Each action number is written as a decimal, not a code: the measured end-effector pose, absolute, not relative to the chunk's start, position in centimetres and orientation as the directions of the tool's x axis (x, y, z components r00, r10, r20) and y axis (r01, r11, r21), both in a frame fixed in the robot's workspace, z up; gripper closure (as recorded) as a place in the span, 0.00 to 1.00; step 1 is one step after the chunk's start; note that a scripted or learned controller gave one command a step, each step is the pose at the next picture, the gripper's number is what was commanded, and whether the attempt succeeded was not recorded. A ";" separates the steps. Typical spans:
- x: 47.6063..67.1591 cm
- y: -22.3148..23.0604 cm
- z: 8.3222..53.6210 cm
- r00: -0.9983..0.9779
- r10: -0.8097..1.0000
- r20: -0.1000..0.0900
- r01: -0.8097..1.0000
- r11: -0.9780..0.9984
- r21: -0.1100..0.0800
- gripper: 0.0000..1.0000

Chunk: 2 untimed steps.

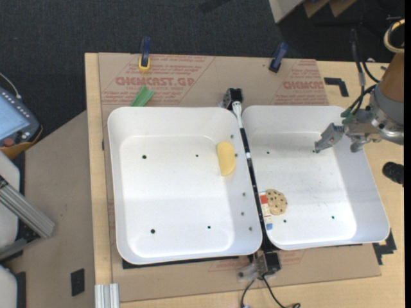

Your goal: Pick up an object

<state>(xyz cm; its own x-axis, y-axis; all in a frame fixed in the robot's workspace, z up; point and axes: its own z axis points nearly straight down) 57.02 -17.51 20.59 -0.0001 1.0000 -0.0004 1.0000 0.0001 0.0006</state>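
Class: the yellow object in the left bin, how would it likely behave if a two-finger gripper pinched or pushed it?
The yellow object looks smooth and rounded, so it may slip from a pinch. Its elongated shape would probably slide or pivot when pushed. It lies near the left bin's right wall, which may crowd one finger.

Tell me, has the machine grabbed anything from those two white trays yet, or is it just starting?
Nothing looks picked up yet. The yellow object lies in the left bin, and the round spotted object lies in the right bin by the divider. The end effector sits over the right bin's upper part, apart from both objects, with nothing between its fingers. Reaching one, gripping and lifting all remain.
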 end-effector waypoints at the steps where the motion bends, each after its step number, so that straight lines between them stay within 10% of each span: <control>1: 66.2 -16.5 14.9 -0.004 1.000 0.000 1.000 0.004 0.004 0.00; 2: 60.7 -21.1 12.7 0.004 1.000 0.001 1.000 -0.004 -0.005 0.00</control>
